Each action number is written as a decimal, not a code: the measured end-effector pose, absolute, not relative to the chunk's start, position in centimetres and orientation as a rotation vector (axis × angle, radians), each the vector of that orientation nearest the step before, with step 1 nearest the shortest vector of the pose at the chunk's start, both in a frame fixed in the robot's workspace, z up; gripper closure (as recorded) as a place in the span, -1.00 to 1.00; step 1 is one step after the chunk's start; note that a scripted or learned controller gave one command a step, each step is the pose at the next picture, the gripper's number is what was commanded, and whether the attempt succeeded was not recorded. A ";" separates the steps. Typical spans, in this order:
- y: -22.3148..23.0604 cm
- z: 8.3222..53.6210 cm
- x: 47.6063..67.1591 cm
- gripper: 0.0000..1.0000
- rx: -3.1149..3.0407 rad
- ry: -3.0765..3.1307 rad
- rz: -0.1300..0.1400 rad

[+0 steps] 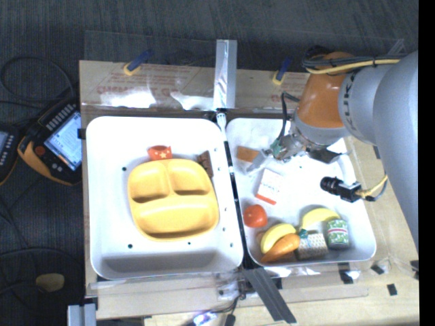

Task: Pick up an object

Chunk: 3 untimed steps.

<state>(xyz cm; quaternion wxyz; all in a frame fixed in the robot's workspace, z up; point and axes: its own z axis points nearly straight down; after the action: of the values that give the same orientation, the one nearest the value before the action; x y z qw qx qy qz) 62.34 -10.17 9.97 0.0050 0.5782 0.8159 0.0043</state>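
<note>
Grey-armed claw [282,146] hung low over a small brown block [247,155], apparently targeting it; grip state unclear.

A black-and-orange handheld pendant [58,143] with a lit screen lies on the dark floor at the frame's left, cables [20,70] trailing.
</note>
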 end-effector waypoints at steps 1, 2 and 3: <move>-15.7 8.9 60.5 -1.00 2.348 2.076 0.011; -9.8 11.6 62.3 -1.00 2.198 2.244 -0.004; -12.7 9.3 67.3 -1.00 2.175 2.253 0.014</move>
<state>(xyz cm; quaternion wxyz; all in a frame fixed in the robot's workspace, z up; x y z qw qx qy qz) 67.30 -12.68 9.31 0.0047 0.6945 0.7195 0.0045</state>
